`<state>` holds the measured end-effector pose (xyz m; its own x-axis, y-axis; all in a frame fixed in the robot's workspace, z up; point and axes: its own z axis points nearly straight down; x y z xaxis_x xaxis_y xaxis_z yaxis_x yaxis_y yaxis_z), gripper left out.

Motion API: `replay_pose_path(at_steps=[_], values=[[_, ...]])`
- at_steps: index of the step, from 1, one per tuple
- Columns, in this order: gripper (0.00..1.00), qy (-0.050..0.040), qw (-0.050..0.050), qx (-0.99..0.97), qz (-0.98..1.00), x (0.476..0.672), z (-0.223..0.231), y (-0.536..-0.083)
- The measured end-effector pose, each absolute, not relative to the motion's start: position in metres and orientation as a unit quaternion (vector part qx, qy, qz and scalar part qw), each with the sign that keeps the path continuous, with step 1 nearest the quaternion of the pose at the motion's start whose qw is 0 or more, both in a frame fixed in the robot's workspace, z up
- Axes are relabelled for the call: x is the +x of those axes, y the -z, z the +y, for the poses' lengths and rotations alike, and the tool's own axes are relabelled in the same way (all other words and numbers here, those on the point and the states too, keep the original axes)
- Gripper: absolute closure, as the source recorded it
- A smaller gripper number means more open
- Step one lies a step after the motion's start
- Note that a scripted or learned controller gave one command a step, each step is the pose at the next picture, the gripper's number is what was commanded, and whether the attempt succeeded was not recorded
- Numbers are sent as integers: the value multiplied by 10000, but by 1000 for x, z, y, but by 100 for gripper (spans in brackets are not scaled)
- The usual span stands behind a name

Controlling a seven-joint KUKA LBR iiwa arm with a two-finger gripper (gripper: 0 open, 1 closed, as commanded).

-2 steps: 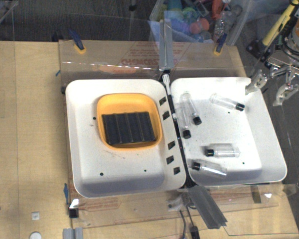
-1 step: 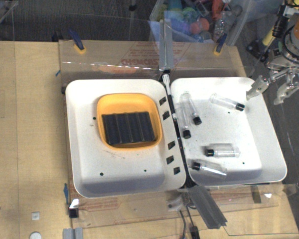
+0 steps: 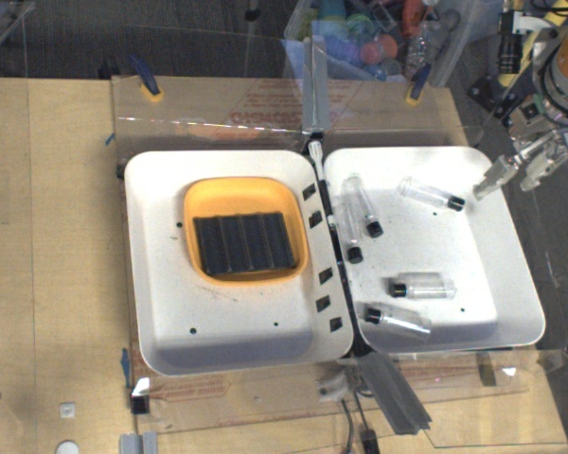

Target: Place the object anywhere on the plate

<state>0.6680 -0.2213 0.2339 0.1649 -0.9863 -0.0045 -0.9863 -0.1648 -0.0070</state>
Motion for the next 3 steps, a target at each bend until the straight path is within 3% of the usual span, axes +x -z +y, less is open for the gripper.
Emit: replay_pose_path(at_steps=[3], values=[[0,-9,25,-9131,4077,667,-206,-229]])
